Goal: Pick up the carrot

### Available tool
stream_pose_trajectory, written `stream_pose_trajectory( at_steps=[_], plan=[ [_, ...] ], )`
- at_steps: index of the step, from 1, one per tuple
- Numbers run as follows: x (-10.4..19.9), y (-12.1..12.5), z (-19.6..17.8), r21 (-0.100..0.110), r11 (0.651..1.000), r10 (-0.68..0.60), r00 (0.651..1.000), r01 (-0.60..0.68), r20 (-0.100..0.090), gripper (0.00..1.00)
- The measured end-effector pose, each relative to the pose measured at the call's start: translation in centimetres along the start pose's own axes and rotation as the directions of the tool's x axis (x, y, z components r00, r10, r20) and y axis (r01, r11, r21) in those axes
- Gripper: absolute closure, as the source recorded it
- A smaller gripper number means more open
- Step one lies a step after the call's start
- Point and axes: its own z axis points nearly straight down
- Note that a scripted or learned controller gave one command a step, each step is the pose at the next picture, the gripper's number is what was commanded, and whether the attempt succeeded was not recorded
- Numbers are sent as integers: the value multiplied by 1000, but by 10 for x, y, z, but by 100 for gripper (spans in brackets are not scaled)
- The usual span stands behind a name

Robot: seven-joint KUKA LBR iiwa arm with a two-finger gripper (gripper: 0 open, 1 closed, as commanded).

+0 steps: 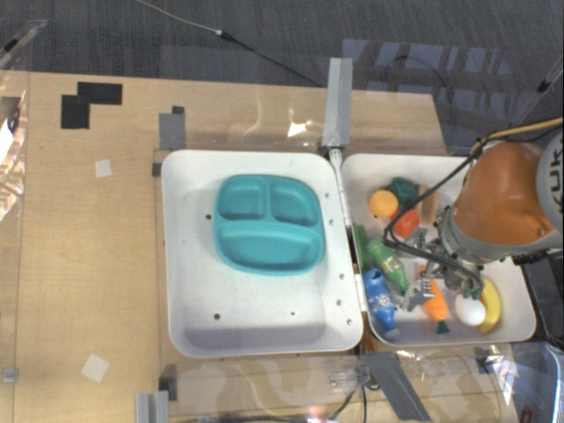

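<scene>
**Ana:** Where did the carrot [436, 307] lie?

**Ben:** In the right bin [527, 322], near its front edge. It was a small orange piece with a green stub at the lower end, lying roughly lengthwise toward the front wall. A white egg [470, 311] sat just beside it on one side, with a banana [490, 306] beyond that, and a blue bottle [380, 300] lay on the other side, near but apart.

**Ana:** And the pincer [429, 280]?

**Ben:** It hung directly over the carrot's upper end, below the arm's orange band [502, 192]. Dark metal parts and cables crowded that spot, so he could not tell how wide it stood or whether anything was between its tips.

**Ana:** How did he judge the carrot would handle?

**Ben:** As a toy, probably: light, stiff, smooth plastic, likely a bit slippery, not fragile. He thought the thick orange body the best place to grip, across its narrow width, rather than the tapered end or the green stub. The egg so close could be knocked or caught.

**Ana:** Any writing to read?

**Ben:** Nothing legible. The blue bottle carried pale markings too small to make out, and a few grey letters showed on the arm at the frame's edge, cut off. The teal divided plate [267, 223] in the left bin [189, 263] was plain, and the tabletop [88, 263] bore only black and pale squares.
</scene>
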Motion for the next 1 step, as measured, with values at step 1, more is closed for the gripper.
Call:
stream_pose_trajectory(
  at_steps=[1],
  plan=[
    [15, -73, 13, -1, 997, 72, 997, -72, -11, 0]
  ],
)
